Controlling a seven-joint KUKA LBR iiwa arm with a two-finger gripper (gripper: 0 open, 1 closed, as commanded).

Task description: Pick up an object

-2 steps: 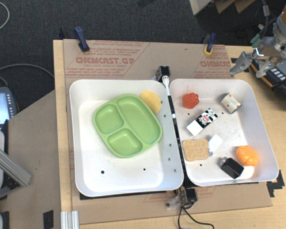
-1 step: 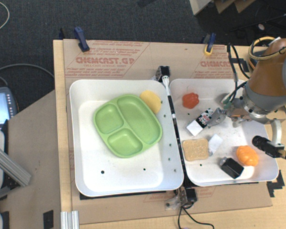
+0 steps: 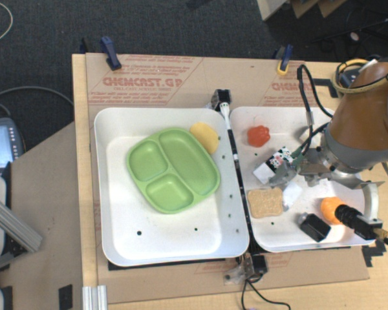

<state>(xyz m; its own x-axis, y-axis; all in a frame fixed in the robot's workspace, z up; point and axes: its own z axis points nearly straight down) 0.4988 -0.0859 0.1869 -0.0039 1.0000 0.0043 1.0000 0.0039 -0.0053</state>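
In the right bin (image 3: 271, 241) lie a red lumpy object (image 3: 258, 135), a tan square slab (image 3: 266, 203), a black block (image 3: 314, 227), an orange object (image 3: 332, 208) and a small black, white and green object (image 3: 276, 163). My gripper (image 3: 288, 173) reaches in from the right and hangs low over the middle of this bin. Its tip sits right beside the small black, white and green object and just above the tan slab. The arm's body hides the bin's right part.
The left bin (image 3: 113, 218) holds a green divided plate (image 3: 173, 170) and a yellow rounded object (image 3: 205, 135) at the plate's upper right. A black ridge (image 3: 235, 173) separates the bins. Cables run along the arm at the right.
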